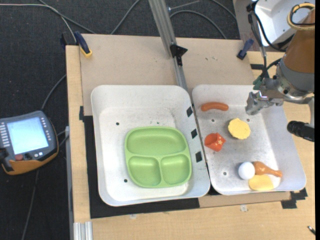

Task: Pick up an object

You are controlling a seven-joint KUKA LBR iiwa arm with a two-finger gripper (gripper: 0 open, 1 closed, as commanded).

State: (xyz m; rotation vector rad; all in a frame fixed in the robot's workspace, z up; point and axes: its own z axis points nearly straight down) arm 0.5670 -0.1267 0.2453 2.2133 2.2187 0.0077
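Note:
The right bin point(280, 144) holds several small toy foods. An orange sausage point(214, 106) lies near its far left corner. A round yellow piece point(239, 129) sits in the middle, and a red strawberry-like piece point(215, 141) is to its left. Near the front lie a white ball point(246, 170), an orange drumstick point(265, 169) and a yellow piece point(261, 183). My gripper point(253, 105) hangs over the far right part of this bin, just above and right of the round yellow piece. Nothing shows between its fingers.
The left bin point(107, 134) holds a green divided plate point(158, 155). A metal pole point(167, 31) rises from between the bins at the back. A teach pendant point(25, 141) lies off the bench to the left. Blue clamps point(83, 45) grip the far bench corners.

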